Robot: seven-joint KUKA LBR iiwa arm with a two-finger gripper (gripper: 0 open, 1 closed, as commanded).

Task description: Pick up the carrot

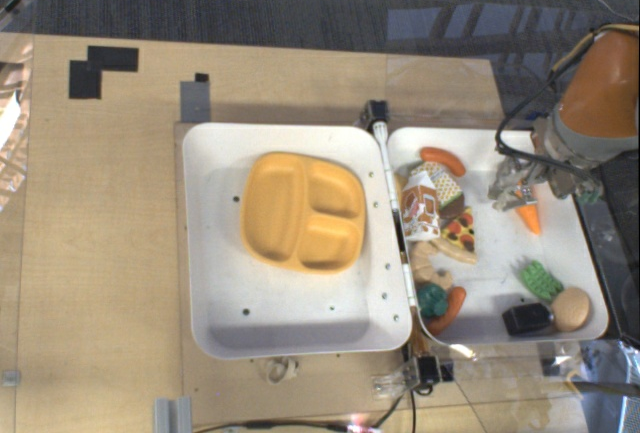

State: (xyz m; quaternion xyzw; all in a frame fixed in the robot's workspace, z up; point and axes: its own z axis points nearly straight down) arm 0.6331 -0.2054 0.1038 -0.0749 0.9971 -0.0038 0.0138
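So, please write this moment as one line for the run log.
task: pick carrot | pincer over right bin | carrot just below pincer, lying in bin | not lifted

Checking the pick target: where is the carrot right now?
The carrot lies in the right bin, near its far right side, just below the end effector and above the green toy.

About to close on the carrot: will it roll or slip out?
The carrot looks like small, rigid toy food, so probably light and stiff. Its tapered, smooth shape may squeeze out toward the pointed end. Lying flat in the right bin, it could roll if nudged.
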